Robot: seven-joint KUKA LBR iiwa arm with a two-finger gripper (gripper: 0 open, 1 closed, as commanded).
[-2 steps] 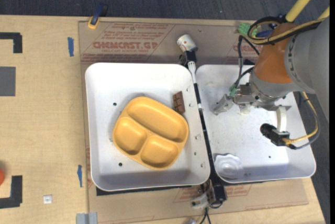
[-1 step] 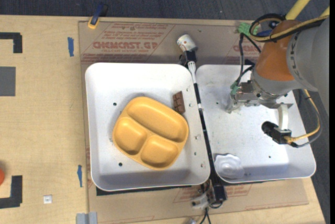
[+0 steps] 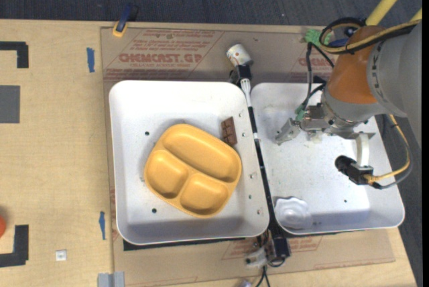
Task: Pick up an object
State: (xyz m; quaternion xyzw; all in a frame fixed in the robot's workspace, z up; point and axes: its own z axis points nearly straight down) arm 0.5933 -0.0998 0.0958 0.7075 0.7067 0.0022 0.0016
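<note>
Your end effector (image 3: 287, 131) hangs low over the right bin (image 3: 385, 215), near that bin's far-left corner, and you cannot tell from this slanted view whether it is apart or together; nothing is visible between its tips. The nearest candidate in that bin is a small clear, crumpled-looking piece (image 3: 292, 211) sitting in the near-left corner, well apart from the end effector. The left bin (image 3: 127, 145) carries a yellow compartment tray (image 3: 193, 168) lying flat around the middle, with a small brown block (image 3: 228, 131) just beside its far-right edge, close to the wall shared by the two bins. If you go for the yellow tray, judge it too wide to span; you would do better to come down across one raised rim or divider and close there. Its long axis runs diagonally, from the bin's near-left toward the far-right, with the single large compartment on the far side and the two smaller ones toward the near edge. The brown block stands lengthwise along the shared wall, so approach it with little room on that side.
</note>
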